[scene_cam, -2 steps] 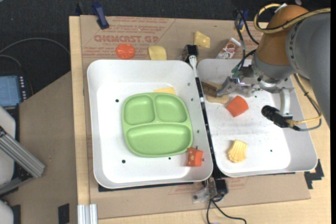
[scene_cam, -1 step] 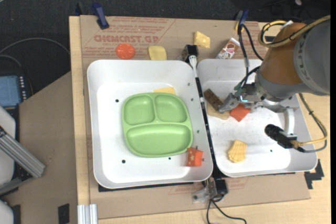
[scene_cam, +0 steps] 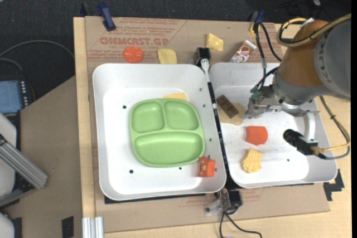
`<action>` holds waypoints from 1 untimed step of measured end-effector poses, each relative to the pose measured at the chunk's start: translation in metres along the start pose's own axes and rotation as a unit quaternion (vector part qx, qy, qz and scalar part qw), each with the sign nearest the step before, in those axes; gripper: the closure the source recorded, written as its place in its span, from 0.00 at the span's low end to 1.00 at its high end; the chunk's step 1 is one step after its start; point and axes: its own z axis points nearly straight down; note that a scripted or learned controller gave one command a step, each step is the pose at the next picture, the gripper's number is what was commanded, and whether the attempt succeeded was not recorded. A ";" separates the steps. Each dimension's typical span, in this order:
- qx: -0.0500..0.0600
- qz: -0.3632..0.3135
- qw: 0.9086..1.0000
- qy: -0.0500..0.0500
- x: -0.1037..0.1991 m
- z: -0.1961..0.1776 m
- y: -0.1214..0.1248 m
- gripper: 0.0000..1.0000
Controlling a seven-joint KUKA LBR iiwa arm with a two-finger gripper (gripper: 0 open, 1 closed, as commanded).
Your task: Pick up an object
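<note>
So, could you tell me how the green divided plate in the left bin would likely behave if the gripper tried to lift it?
The green divided plate looks like moulded plastic, so probably stiff and light. It lies flat, so it is unlikely to roll. Its low, rounded rim may give the fingers little to grip.

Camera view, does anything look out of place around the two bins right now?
Yes. Four small items lie outside the bins on the bench's far edge: an orange round piece, a pale yellow piece, a yellow wedge and a small red-and-white packet. Inside the left bin, a yellow piece is half hidden behind the green divided plate.
</note>
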 end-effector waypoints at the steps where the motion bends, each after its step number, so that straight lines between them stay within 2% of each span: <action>1: 0.000 0.000 1.000 0.000 0.000 0.000 0.000 0.00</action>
